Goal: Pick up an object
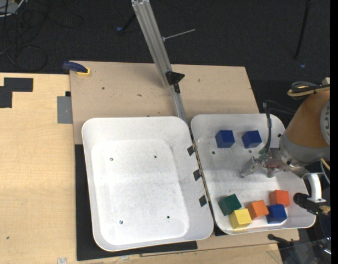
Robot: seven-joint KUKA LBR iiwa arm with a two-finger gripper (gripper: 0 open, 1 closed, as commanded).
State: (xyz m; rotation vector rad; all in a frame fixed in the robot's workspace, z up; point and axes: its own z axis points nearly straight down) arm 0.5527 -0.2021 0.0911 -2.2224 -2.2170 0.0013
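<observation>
We see the tool (pixel 251 168) low inside the right bin (pixel 235 224), reaching in from the right edge; its metal fingers are small and blurred against the white floor, so we cannot tell how far apart they stand, and nothing shows between them. The grey arm (pixel 309 133) with its orange band covers the bin's right wall.

Two blue cubes sit toward the back of that bin: one blue cube (pixel 224 138) on the left, a second blue cube (pixel 251 139) just beside it and nearest the tool. Along the front wall lies a cluster: a green cube (pixel 230 203), a yellow cube (pixel 240 218) touching it, an orange cube (pixel 258 208), a red cube (pixel 279 197) and a third blue cube (pixel 276 213), packed close together. We note open white floor in the middle of the bin, between the back pair and the front cluster, where the tool is.

The left bin (pixel 138 186) lies against the right one, joined by dark clips (pixel 196 174) at the shared rim. A slanted aluminium post (pixel 155 43) rises from the table (pixel 158 89) behind the bins, clear of the arm. A black cable (pixel 267 128) crosses the back right corner of the right bin. The bin's front right corner is partly hidden by dark hardware (pixel 312 202).
</observation>
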